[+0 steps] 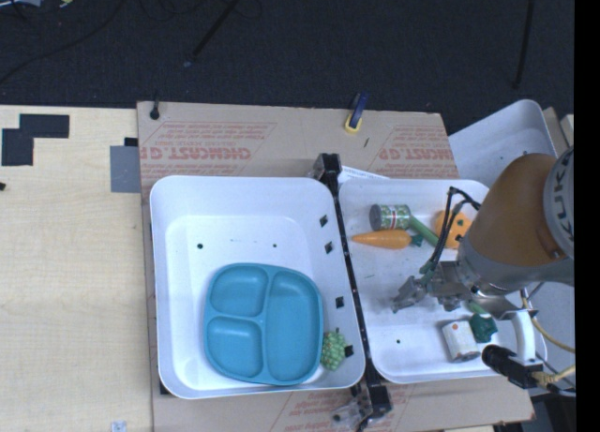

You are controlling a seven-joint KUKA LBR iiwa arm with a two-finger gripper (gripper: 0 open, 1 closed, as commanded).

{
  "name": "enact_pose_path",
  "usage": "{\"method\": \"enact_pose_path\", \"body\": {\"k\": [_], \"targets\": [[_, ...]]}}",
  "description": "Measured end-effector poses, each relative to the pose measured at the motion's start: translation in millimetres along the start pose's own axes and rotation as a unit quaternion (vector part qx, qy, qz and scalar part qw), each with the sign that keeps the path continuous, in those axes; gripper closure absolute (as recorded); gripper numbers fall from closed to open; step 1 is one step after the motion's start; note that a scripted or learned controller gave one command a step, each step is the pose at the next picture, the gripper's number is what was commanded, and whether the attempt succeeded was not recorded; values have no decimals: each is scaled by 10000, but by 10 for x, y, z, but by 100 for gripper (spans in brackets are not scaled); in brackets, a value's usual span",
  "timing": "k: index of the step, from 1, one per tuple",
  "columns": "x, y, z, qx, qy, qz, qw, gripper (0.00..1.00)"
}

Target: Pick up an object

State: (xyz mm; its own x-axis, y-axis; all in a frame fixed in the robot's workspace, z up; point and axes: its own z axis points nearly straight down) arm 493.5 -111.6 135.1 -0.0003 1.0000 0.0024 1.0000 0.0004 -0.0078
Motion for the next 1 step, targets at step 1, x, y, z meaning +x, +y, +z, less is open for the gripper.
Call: {"method": "enact_pose_path", "body": {"k": [1], "targets": [[16, 0, 500, -22, -7, 3, 10000, 0]]}}
